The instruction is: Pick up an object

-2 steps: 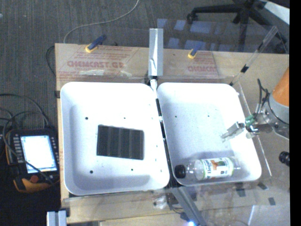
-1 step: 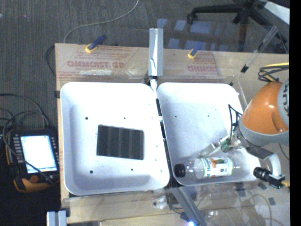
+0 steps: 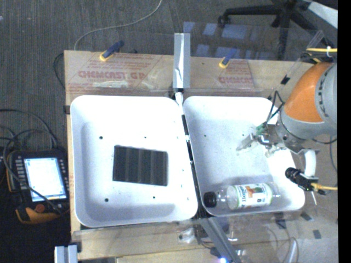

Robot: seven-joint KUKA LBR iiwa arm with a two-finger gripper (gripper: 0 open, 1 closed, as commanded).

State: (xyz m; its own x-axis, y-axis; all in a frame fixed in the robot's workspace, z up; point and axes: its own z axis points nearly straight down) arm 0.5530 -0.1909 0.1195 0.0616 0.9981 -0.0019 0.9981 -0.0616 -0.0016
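So the bottle [image 3: 241, 196] is lying on its side along the right bin's [image 3: 219, 119] near edge, cap pointing left. The gripper [image 3: 253, 139] hangs above that bin, farther back, nothing in it. A dark pad [image 3: 140, 165] lies in the left bin [image 3: 88, 119].

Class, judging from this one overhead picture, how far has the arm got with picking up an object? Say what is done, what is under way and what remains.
Done: nothing is lifted; the clear bottle lies on its side at the right bin's near edge, and the dark ridged pad lies flat in the left bin. Under way: the tool sits over the right bin, above the bottle. Left: descending onto an object, gripping it and raising it.
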